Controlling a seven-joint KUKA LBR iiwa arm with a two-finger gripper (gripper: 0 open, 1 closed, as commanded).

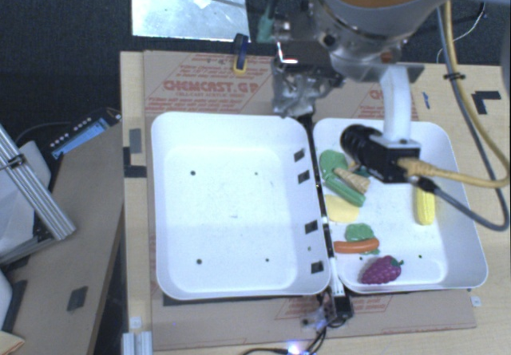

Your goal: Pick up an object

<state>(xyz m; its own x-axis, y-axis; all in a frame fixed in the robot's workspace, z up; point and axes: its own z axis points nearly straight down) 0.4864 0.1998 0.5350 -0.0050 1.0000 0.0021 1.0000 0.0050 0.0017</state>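
Your brown bench carries two white bins — one corn cob, one purple grape bunch; gripper fingers unreadable.

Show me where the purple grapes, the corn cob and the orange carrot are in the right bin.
purple grapes (pixel 381 270), camera view, middle of the bunch.
corn cob (pixel 425 206), camera view, middle of the yellow cob.
orange carrot (pixel 356 246), camera view, midway along its length.
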